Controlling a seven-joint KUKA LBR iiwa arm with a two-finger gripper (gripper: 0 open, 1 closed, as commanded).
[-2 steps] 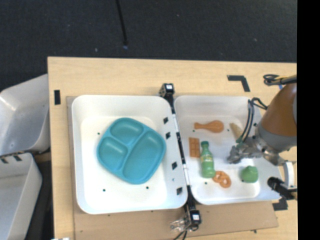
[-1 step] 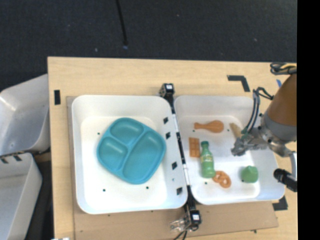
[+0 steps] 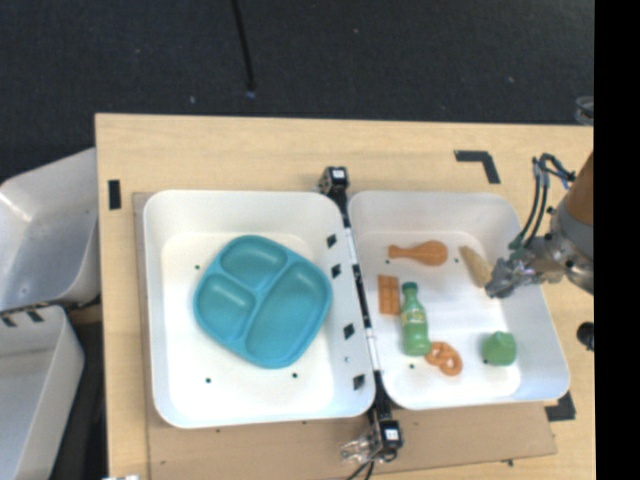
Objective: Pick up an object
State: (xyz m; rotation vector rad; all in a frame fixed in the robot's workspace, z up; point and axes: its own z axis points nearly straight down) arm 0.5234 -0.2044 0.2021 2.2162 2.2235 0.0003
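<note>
A wooden tabletop (image 3: 220, 153) is carrying two white bins side by side. The left bin (image 3: 165, 268) is sitting toward the tabletop's left edge, and a blue plate (image 3: 262, 300) with three compartments is lying flat near its middle, closer to the bin's right wall than to its left.

The right bin (image 3: 440, 213) is lying against the left one, reaching toward the tabletop's right edge. Just inside its left wall an orange block (image 3: 388, 295) is lying flat. Just beside that block, on its right, a green bottle (image 3: 413, 320) is lying on its side, its cap pointing toward the far edge of the tabletop. Beyond both, toward the bin's far wall, a brown drumstick (image 3: 420, 254) is lying with its thin end pointing left. By the bottle's base, toward the near wall, an orange pretzel (image 3: 445, 358) is lying flat, touching or nearly touching the bottle. A tan stick (image 3: 474, 262) is lying at a slant right of the drumstick. A green lump (image 3: 499, 348) is sitting near the bin's near right corner, apart from the pretzel.

The gripper (image 3: 503, 280) is hanging over the right side of the right bin, just beside the tan stick's lower end. Whether it is wide or narrow, I cannot tell; nothing is visibly held.
</note>
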